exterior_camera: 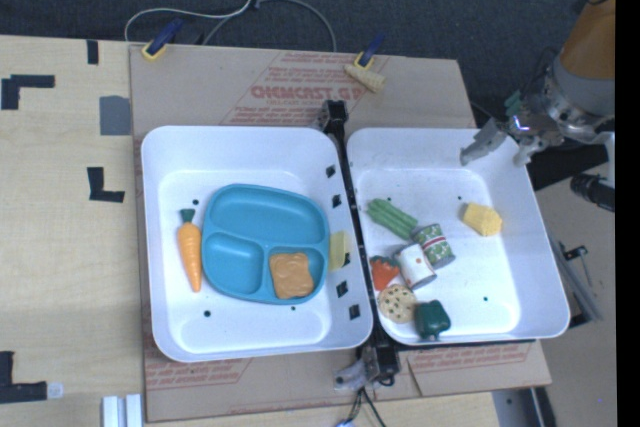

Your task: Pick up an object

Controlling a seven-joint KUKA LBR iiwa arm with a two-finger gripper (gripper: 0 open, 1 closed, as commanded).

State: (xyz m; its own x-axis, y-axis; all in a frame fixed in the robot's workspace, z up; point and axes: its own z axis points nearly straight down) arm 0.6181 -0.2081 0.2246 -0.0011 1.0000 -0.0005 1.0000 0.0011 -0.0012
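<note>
My gripper (502, 147) hangs over the far right corner of the right bin (520, 310), its two fingers spread open with nothing between them. Below it in that bin lie a yellow block (482, 219), a green bean pod (390, 215), a small labelled can (433, 245), a white cup (415, 268), a red piece (383, 270), a cookie (397, 302) and a dark green pepper (432, 318). The yellow block is the nearest of these to the gripper and is apart from it.
The left bin (165, 155) holds a blue divided plate (240, 215) with a toast slice (291, 275) on it, an orange carrot (190, 255) beside it, and a pale yellow piece (338, 250) at the dividing wall. Both bins sit on a cardboard sheet (290, 90).
</note>
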